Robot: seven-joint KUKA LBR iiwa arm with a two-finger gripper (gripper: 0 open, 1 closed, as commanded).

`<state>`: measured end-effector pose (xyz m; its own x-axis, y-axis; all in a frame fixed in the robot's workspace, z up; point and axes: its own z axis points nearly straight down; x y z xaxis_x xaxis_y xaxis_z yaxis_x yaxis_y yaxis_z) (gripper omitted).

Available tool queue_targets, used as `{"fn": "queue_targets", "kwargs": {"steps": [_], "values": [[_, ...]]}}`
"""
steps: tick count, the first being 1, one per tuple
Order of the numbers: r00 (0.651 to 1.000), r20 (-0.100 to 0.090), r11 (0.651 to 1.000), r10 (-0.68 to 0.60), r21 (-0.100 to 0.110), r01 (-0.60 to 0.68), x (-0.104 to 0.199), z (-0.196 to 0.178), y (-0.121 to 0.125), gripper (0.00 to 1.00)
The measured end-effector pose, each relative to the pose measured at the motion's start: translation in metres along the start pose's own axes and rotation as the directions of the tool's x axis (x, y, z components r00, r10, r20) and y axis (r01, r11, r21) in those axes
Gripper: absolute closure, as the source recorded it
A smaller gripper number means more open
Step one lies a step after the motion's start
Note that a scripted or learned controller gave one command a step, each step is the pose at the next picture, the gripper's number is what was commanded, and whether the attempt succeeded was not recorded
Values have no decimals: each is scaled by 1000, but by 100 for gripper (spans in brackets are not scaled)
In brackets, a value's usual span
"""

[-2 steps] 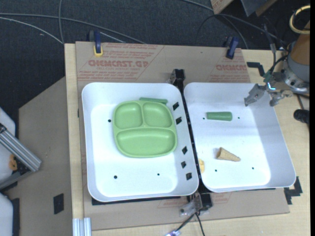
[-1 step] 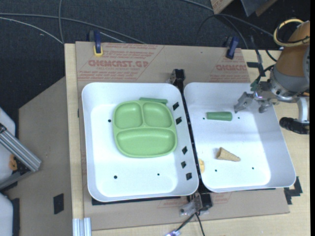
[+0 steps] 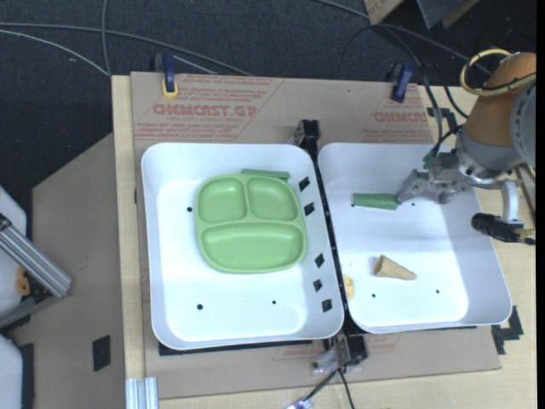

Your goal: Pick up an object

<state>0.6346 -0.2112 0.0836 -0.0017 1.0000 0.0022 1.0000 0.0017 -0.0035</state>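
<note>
Gripper (image 3: 407, 194) meets flat green bar (image 3: 374, 201).

You have two white bins: left bin (image 3: 162, 254), right bin (image 3: 477, 279). Pale green divided plate (image 3: 250, 223) in the left one. Darker green flat piece (image 3: 375, 201) and a tan wedge (image 3: 393, 268) in the right. Desk (image 3: 213, 105) is tan board with red lettering, blue clamps (image 3: 169, 75) along its far edge. Arm (image 3: 498, 113) grey, orange band. Floor (image 3: 68, 100) dark.
</note>
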Motion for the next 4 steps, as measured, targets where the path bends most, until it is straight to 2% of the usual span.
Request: {"fn": "queue_targets", "kwargs": {"steps": [1, 3, 4], "values": [[1000, 2, 1000, -1, -5, 1, 0, -14, 1, 100], [1000, 5, 1000, 0, -12, 0, 2, -127, 14, 100], [1000, 1, 1000, -4, -6, 4, 51, -138, 18, 100]]}}
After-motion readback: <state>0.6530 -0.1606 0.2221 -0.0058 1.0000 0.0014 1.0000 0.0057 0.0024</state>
